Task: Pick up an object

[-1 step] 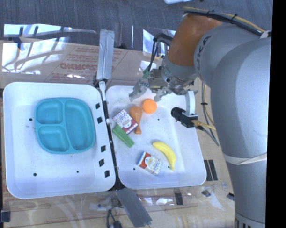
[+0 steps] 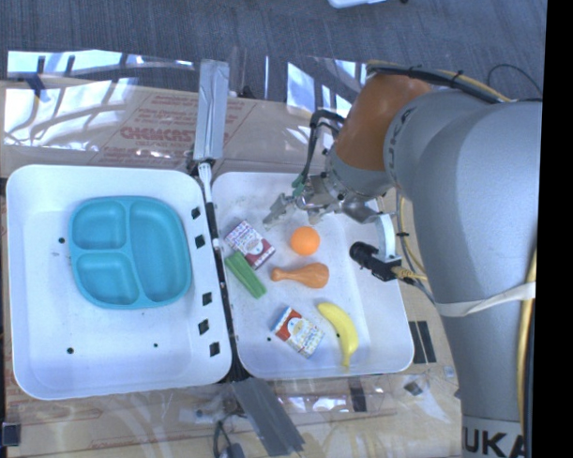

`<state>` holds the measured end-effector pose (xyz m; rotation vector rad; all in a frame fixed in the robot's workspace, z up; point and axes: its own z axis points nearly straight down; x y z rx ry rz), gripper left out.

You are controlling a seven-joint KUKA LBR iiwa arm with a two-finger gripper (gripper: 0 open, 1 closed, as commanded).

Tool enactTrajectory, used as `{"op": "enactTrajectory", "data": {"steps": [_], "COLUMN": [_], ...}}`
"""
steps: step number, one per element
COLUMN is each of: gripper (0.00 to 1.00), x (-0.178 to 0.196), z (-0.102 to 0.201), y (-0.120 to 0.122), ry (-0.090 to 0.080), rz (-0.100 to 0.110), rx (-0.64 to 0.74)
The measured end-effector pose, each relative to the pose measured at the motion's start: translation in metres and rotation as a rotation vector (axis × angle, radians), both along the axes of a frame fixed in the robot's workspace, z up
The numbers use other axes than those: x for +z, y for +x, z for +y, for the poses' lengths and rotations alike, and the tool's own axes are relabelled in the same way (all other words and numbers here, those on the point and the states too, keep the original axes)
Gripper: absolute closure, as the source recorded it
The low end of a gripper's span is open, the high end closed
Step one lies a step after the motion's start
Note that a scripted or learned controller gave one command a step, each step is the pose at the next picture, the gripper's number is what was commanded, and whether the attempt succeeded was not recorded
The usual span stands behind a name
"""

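My gripper point(image 2: 287, 206) hangs over the far part of the right bin point(image 2: 395, 345), open, with nothing between its fingers. Just below and to its right lies an orange ball point(image 2: 305, 240), apart from the fingertips. A small red-and-white carton point(image 2: 248, 243) lies to the lower left of the gripper, with a green stick point(image 2: 245, 275) beside it. An orange toy drumstick point(image 2: 302, 275) rests mid-bin. Nearer the front are a yellow banana point(image 2: 340, 330) and a second red-and-white carton point(image 2: 299, 332).
The left bin point(image 2: 38, 356) holds a blue divided plate point(image 2: 131, 251). A ridge with black clips point(image 2: 210, 277) separates the two bins. The grey arm point(image 2: 456, 201) covers the right bin's right side.
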<state>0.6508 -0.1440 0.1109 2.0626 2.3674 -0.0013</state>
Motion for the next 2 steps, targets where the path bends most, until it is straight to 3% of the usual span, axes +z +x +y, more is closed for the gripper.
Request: {"op": "enactTrajectory", "data": {"steps": [1, 2], "gripper": [0.0, 0.0], "x": [-0.012, -0.011], "z": [-0.014, -0.063], "y": [-0.072, -0.113], "ry": [0.002, -0.001], "rz": [-0.01, -0.013], "rx": [0.042, 0.031]}}
